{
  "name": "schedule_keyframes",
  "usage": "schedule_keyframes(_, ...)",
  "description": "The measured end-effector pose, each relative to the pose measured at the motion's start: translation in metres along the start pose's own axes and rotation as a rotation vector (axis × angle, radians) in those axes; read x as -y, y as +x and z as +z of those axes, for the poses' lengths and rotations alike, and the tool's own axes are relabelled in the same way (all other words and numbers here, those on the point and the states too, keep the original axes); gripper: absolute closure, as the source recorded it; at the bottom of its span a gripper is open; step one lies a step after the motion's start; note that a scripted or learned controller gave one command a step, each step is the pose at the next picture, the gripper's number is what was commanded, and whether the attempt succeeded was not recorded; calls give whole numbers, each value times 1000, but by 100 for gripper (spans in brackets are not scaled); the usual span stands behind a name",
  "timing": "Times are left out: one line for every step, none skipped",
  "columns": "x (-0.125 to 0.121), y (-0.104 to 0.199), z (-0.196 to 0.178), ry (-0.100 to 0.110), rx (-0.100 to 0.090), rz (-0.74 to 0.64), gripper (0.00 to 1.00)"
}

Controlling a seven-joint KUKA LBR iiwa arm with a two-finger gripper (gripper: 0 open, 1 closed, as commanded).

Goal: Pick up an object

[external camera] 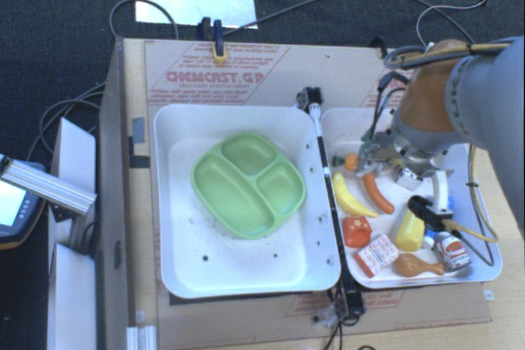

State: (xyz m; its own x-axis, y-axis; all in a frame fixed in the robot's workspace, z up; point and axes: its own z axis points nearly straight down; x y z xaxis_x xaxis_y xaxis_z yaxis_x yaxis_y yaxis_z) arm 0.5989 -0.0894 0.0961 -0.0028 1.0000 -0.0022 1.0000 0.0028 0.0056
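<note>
The arm point(459, 94) reached in from the right and hung low over the right bin point(490, 270), its gripper point(385, 156) down at the bin's upper left, just above the carrot point(378, 193) and near a small orange piece point(352, 163); whether it was clenched or released I could not tell, the wrist hid that; the toys lay crowded below it: banana point(351, 199) just beside the carrot, tomato point(356, 232), a red-and-white box point(376, 255), a yellow bottle point(411, 230), a drumstick point(417, 264); the left bin point(164, 176) held a green plate point(248, 185); to my eye the risk was the crowding; a descent slightly off could nudge carrot against banana, or close on the carrot's rounded side and let it slip; cables point(484, 225) trailing over the toys might snag
</note>
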Motion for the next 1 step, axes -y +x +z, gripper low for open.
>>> schedule_keyframes(24,40,-101,2,-2,-1,100)
